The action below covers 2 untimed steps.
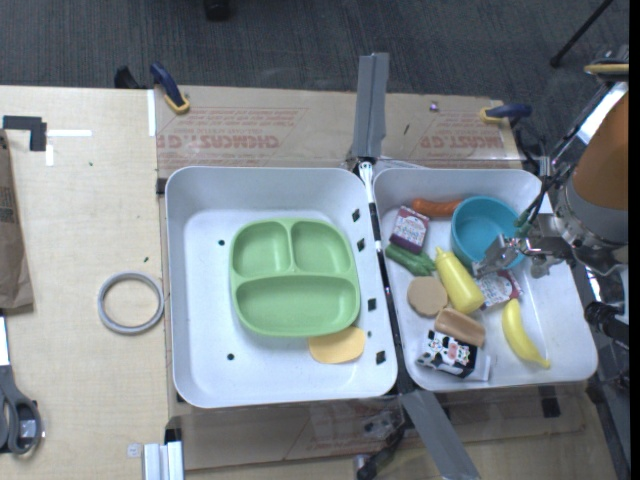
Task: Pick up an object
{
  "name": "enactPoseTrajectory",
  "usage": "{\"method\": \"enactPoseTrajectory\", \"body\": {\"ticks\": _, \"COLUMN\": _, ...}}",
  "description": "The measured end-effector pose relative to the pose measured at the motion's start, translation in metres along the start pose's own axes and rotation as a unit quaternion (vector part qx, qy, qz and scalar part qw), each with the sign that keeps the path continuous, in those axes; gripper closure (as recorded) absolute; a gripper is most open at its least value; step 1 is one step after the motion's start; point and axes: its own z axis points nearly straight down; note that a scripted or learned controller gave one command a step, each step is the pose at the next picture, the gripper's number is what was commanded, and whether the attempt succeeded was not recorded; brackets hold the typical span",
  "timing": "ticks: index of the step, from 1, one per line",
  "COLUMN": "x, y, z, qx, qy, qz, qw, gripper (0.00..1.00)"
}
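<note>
I have the gripper (503, 255) low in the right bin (548, 368), at the lower rim of the blue bowl (482, 226). Jaw state: cannot tell; metal parts overlap the bowl edge and a small clear wrapper (497, 288) just below.

Nearest candidates lie to the camera's left and below the gripper: yellow mustard bottle (457, 279), long axis slanting from upper left to lower right, just beside the tool; banana (521, 332) further down, long axis close to the same slant. I judge the bottle the likelier target.

Surface: smooth white bin floor, crowded. Tan round disc (428, 296), bun-like piece (459, 324) and green pepper (408, 260) press around the bottle, so little room for fingers. Left bin (190, 298) holds a green divided plate (295, 277).
</note>
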Motion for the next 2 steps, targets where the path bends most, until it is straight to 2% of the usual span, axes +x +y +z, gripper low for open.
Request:
{"method": "enactPoseTrajectory", "body": {"ticks": 1, "x": -0.027, "y": 0.041, "z": 0.123, "qx": -0.003, "qy": -0.001, "qz": -0.206, "qw": 0.9786, "gripper": 0.00}}
{"method": "enactPoseTrajectory", "body": {"ticks": 2, "x": -0.020, "y": 0.044, "z": 0.113, "qx": -0.005, "qy": 0.002, "qz": -0.210, "qw": 0.9778, "gripper": 1.00}}
